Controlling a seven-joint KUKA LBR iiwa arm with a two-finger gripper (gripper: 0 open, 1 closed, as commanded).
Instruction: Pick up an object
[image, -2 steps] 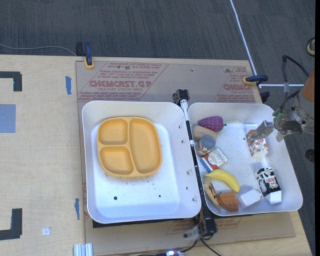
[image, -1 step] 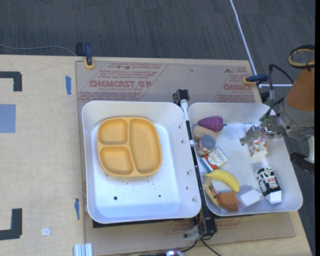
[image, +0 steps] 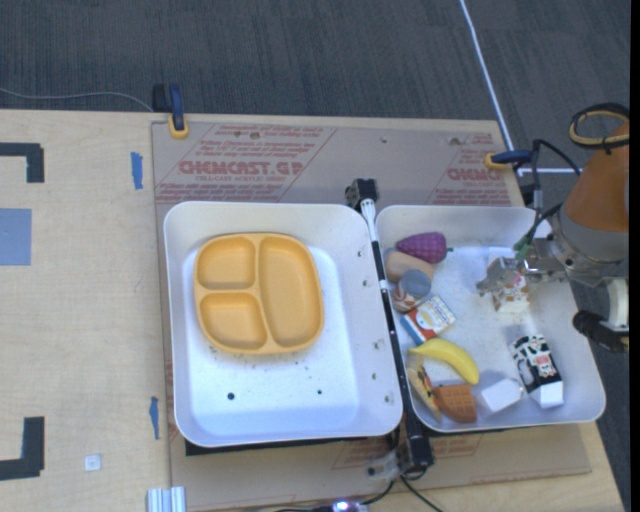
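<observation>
Object: small pale toy (image: 512, 292), right bin (image: 590, 395), beneath the end effector (image: 505, 272).
End effector: grip state, cannot tell.
Risk: a light, irregular toy could slip sideways, or the milk carton (image: 536, 362) nearby gets nudged.

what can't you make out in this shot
- End effector, camera view: small and blurred over the right bin; whether it grips anything is unclear.
- Arm: cut off by the right edge.
- Small items beside the banana: piled together, too small to identify.
</observation>
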